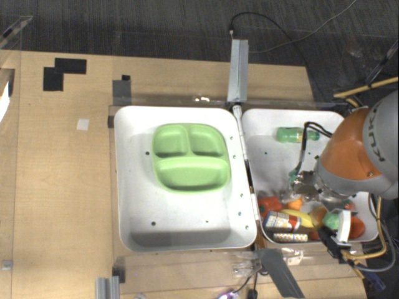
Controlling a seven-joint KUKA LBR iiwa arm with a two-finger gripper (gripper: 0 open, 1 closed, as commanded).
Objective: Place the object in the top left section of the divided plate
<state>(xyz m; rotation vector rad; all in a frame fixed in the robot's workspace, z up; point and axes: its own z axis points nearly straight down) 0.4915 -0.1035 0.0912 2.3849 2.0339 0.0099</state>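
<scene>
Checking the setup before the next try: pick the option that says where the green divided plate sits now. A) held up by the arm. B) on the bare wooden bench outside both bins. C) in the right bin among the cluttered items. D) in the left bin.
D: the green divided plate lies flat on the floor of the left bin, while the arm reaches over the right bin.

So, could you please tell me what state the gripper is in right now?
Two-finger gripper: low over the toy clutter in the right white bin; its state cannot be told.
</scene>
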